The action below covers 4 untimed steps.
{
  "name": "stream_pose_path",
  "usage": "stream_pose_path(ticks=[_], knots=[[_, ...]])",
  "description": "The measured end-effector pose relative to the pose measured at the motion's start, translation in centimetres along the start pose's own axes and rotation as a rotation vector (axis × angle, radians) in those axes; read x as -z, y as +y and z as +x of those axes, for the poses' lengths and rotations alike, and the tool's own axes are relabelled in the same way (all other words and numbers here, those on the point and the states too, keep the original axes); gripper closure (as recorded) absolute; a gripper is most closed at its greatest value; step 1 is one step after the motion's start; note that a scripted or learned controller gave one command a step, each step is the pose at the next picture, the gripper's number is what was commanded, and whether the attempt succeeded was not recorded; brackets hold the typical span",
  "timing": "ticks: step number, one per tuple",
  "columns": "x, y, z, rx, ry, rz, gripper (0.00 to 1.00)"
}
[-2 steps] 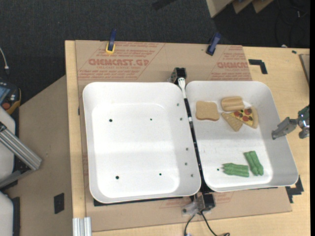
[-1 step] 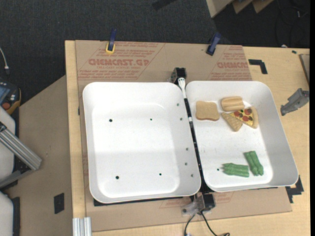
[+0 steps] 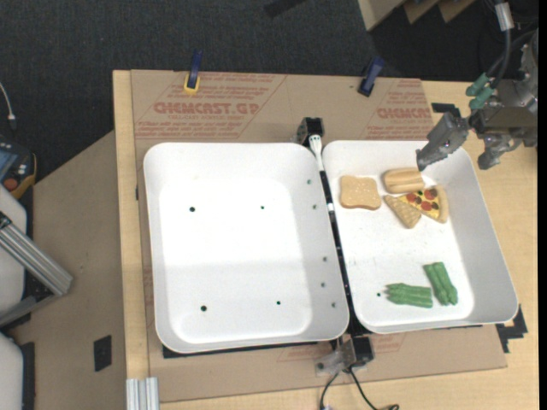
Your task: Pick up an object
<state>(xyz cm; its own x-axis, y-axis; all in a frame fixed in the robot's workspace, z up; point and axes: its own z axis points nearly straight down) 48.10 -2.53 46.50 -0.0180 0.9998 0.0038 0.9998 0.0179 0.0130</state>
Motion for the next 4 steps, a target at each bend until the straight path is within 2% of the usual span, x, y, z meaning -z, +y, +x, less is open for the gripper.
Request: stream_pose_path(ticks=[1, 2, 3, 4], knots=[[7.5, 0.1, 7.9, -0.007, -0.001, 0.001, 0.0], [8.1, 0.2, 7.4, -0.017, -0.004, 0.007, 1.0], [6.8, 0.1, 16.5, -0.007, -0.003, 0.017, 1.0], [7.0, 0.2, 16.0, -0.017, -0.004, 0.015, 0.0]])
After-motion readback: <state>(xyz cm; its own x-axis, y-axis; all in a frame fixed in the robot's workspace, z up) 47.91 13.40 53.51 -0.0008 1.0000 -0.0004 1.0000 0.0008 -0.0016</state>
